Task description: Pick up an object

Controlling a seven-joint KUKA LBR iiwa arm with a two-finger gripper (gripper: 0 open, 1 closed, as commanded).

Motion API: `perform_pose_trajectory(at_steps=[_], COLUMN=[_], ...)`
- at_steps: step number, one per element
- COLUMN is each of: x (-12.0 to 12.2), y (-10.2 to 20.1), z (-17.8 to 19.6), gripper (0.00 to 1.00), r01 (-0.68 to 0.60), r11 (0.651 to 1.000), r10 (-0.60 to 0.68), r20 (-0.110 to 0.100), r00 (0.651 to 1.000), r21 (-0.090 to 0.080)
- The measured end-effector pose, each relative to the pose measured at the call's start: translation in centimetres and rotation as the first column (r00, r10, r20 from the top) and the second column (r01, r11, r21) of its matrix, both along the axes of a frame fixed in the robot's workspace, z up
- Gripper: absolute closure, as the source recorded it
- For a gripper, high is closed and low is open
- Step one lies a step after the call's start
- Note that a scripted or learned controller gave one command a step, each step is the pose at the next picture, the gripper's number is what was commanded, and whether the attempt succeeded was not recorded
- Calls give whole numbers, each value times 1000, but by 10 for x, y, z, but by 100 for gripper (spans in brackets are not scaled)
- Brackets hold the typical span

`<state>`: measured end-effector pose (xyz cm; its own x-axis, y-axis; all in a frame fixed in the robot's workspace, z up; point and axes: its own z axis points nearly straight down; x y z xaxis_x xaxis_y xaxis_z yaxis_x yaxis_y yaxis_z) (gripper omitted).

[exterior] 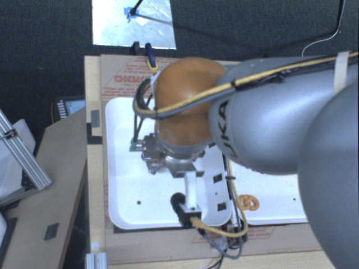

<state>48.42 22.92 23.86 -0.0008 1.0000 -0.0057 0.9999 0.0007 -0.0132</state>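
The arm (280, 128) came in low from the right and hung over the left bin (120, 167). Its orange band (182, 97) faced the camera, so the wrist pointed down, a posture that suits a straight-down grab. The claw (148, 149) sat under that band, close above the bin's white floor. The wrist covered it from above, and I could not tell whether it was apart or together, or whether it held anything. The one loose thing in sight was a small orange-brown item, probably a pretzel (248, 202). It lay flat on the white near the front rim, well to the right of the claw; the arm hid which bin it was in. Judged from that, the claw was not over it and the pick was not yet made. The bins rested on a brown board (120, 77) with red print, on a pale wooden surface (61, 167). Beyond lay dark floor, a shiny sheet (133, 15) and, at left, a metal rail (22, 161).
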Motion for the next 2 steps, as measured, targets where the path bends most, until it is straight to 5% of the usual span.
perform_pose_trajectory(at_steps=[1, 2], x=[-1, 2], y=[4, 5], z=[-152, -133], gripper=[100, 100], r01=[0, 1], r11=[1000, 1000], r10=[0, -1], r20=[1, 11], r00=[1000, 1000], r21=[1, 6])
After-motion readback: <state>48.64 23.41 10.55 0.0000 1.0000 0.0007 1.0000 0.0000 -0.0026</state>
